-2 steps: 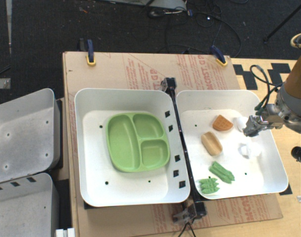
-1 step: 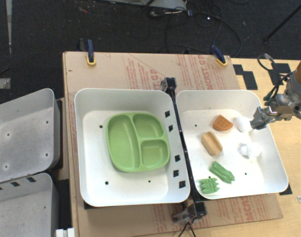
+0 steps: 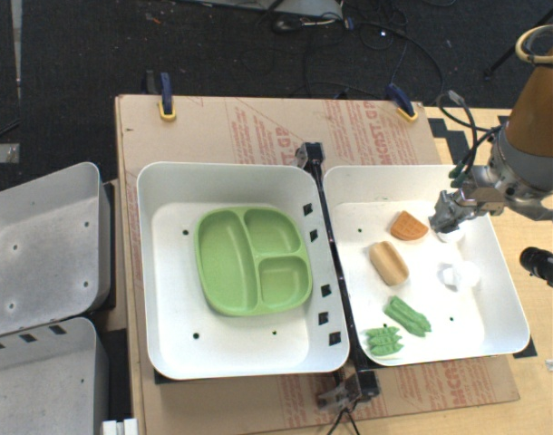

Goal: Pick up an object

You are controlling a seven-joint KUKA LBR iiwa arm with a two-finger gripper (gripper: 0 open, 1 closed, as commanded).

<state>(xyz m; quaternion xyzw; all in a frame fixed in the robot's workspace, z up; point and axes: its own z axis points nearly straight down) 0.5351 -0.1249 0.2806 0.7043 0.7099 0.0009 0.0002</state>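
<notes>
Arm (image 3: 530, 125): reached in from the right, grey with an orange band, its wrist over the far right part of the right bin.
Gripper (image 3: 446, 217): hung low over the right bin's far right area, just right of the orange piece; nothing showed between its tips.
Jaws: too small and dark to tell whether released or clenched.
Right bin (image 3: 494, 333): white and shallow, holding five small things.
Orange piece (image 3: 408, 227): a rounded wedge (perhaps toy bread) lay in the far middle of the right bin, close beside the gripper, whether touching it I could not tell.
Tan roll (image 3: 388, 263): lay just near and left of the orange piece, angled.
White piece (image 3: 459, 276): lay to the right of the roll, pale against the bin floor, shape hard to make out.
Green pods (image 3: 408, 316): one lay toward the near side of the right bin; a second, paler green piece (image 3: 383, 339) lay just near and left of it by the rim.
Left bin (image 3: 168, 243): held a green divided tray (image 3: 253, 260) with three compartments, lying flat in its middle.
Worktop (image 3: 231, 130): brown board under both bins, clamped at its far edge.
</notes>
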